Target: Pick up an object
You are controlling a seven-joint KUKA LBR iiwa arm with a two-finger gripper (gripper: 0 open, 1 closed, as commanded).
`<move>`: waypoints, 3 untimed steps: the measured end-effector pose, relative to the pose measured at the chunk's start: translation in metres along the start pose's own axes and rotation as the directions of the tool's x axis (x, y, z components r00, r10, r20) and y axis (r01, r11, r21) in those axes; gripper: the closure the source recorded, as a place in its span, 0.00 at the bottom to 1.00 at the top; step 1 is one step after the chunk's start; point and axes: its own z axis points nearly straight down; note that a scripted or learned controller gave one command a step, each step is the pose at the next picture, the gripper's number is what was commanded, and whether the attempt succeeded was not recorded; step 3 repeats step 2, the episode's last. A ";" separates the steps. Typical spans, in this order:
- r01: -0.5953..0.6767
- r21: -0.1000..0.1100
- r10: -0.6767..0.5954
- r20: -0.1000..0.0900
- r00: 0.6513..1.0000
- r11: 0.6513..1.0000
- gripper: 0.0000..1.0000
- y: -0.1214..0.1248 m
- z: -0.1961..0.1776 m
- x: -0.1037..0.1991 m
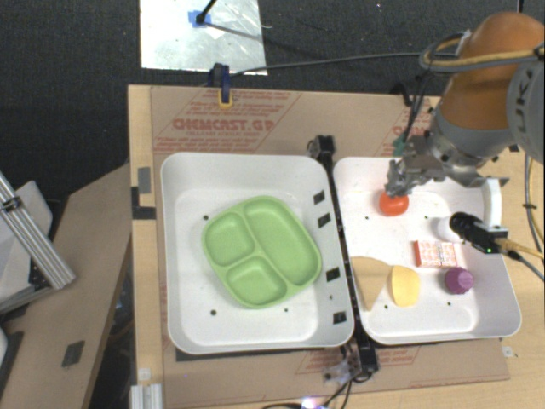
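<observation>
My gripper [398,186] reaches down into the right bin [498,318] near its back left part. Its tip is directly over a small red-orange rounded object [393,205] that rests on the bin floor, touching it or nearly so. The gripper body hides the top of that object, and I cannot tell whether it is gripped. In the front half of the same bin lie a tan wedge [367,277], a yellow rounded piece [405,285], a pink patterned packet [434,254] and a small purple object [459,280].
The left bin [183,194] holds a green divided plate [261,251], lying flat. A black-clipped divider [332,228] runs between the two bins. The arm's grey and orange bulk [490,75] hangs over the right bin's back right corner.
</observation>
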 end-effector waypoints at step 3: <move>0.002 0.000 -0.002 -0.001 1.000 1.000 1.00 0.017 0.018 0.115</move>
